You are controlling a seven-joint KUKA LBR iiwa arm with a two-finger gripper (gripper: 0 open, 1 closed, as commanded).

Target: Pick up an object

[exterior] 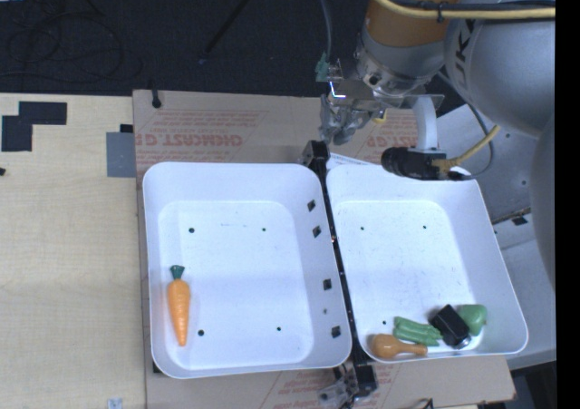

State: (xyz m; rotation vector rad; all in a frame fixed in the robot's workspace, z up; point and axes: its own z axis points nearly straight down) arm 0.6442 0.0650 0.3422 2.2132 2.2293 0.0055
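An orange carrot (178, 307) with a green top lies near the front left corner of the left bin (227, 182). At the front of the right bin (408, 189) sits a cluster: a green pod-like piece (417, 331), a black block (450, 326), a green rounded piece (473, 315) and a tan pear-shaped piece (396, 346). My gripper (339, 126) hangs above the back edge of the bench, over the cardboard just behind the divide between the bins. It is far from every object and nothing shows under it.
The two bins meet at a dark central seam (328, 253) with clips. Brown cardboard (227, 126) lies behind the bins, and a pale wooden table (63, 253) stretches to the left. The big grey arm fills the upper right.
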